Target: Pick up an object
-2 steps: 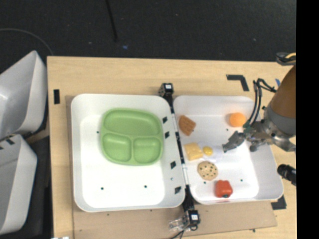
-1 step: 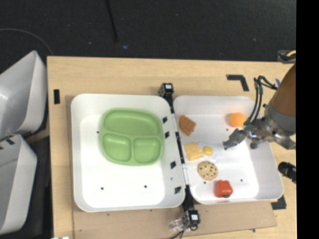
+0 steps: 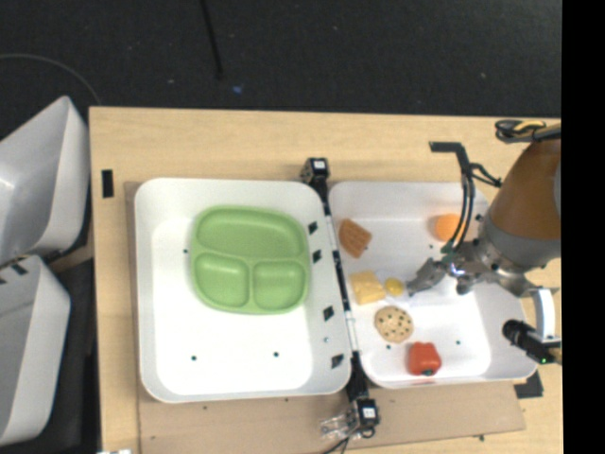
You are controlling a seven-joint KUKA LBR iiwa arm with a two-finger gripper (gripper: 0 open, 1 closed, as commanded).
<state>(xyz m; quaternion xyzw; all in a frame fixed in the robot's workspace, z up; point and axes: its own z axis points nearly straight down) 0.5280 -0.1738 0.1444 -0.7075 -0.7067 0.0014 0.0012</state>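
The arm point(image 3: 529, 206) comes in from the right over the right bin point(image 3: 473, 372), its gripper point(image 3: 423, 280) low among the toy food. Whether the fingers are apart or together, I cannot tell, they are a dark blur at this angle. Taking the yellow cheese piece point(image 3: 368, 288) as our marker: the gripper tip sits just to its right, near a small yellow bit point(image 3: 394, 287). Above the cheese lies the brown bread slice point(image 3: 354, 237). Below and right of it rests the round cookie point(image 3: 393, 323), and further down-right the red piece point(image 3: 423, 357). Far right of the cheese, an orange piece point(image 3: 443, 225). Well left of it, the green divided plate point(image 3: 251, 258) sits in the left bin point(image 3: 161, 348).
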